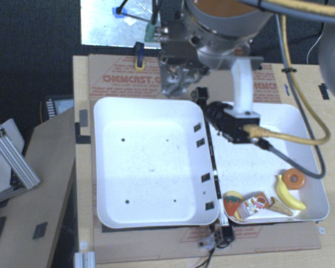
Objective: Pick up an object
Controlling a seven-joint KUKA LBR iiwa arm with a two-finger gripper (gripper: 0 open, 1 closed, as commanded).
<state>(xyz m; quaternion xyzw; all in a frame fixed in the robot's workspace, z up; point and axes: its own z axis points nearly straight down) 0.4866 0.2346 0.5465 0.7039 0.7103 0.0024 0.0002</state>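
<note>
At the near corner of the right bin point(322, 201), well apart from the gripper point(176, 85) and on the camera's side of it, the pickable objects lie in a tight cluster: a banana point(289, 193), an orange disc point(293, 178) touching its upper end, a printed packet point(254, 204), a red-orange fruit point(232, 202) against the dividing wall, and a small brown piece point(280, 207) between packet and banana. The banana's long axis runs on a slant, its upper end pointing back toward the gripper's side of the bench and its lower end toward the bin's outer front rim. Farther back, a black unit point(233, 124) trailing a yellow cable point(285, 140) hangs over the right bin's rear half, between cluster and gripper. Farthest off, the gripper hovers blurred over the rear edge of the left bin point(103, 149), above the cardboard point(123, 78); whether it is open or closed cannot be told, and nothing is seen held in it. By this view, any pick calls for a long travel forward and across the divider, down to the cluster, with the banana likely best taken across its width.
</note>
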